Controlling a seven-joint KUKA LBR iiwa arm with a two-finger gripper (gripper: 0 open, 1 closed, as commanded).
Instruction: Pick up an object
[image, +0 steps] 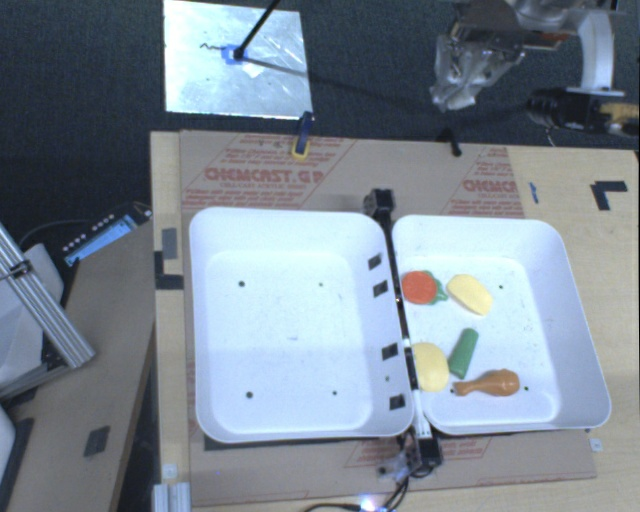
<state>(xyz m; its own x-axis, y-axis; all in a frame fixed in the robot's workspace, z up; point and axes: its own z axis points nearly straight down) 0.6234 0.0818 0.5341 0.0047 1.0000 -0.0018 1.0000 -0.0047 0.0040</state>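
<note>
While the gripper (462, 88) hangs high beyond the far edge of the right bin (575, 290), grasping nothing visible, its opening unclear, five toy foods (455, 340) lie well below it, toward the near-left.

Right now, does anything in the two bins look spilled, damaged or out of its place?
Nothing stands out. The five toy foods lie inside the right bin, none on a rim: tomato, two yellow pieces, green piece, drumstick. The gripper hangs above the bench's far edge.
</note>
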